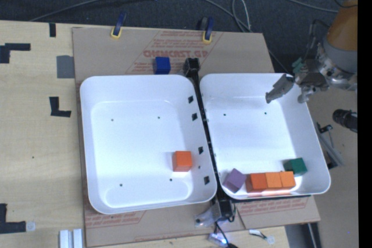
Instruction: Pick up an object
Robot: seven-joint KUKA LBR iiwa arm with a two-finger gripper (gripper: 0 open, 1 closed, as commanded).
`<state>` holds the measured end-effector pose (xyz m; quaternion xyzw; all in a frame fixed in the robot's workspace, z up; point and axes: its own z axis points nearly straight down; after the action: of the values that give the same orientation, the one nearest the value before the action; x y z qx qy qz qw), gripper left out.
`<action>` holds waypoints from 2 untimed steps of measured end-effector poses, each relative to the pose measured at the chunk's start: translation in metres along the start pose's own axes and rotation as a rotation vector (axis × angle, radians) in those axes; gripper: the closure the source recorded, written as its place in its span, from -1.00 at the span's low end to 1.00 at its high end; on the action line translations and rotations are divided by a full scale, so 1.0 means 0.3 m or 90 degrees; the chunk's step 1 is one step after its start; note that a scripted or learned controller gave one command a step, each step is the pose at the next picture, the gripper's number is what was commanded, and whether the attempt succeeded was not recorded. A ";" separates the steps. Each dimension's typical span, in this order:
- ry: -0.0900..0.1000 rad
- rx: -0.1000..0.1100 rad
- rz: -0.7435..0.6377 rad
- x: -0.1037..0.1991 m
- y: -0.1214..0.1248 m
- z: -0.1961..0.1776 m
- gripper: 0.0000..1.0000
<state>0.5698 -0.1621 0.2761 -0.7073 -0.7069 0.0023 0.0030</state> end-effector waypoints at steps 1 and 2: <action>-0.001 -0.005 -0.001 0.001 0.004 -0.013 -1.00; 0.000 -0.002 -0.001 0.006 -0.009 0.194 -1.00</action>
<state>0.5668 -0.1603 0.2180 -0.7069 -0.7073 0.0013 0.0019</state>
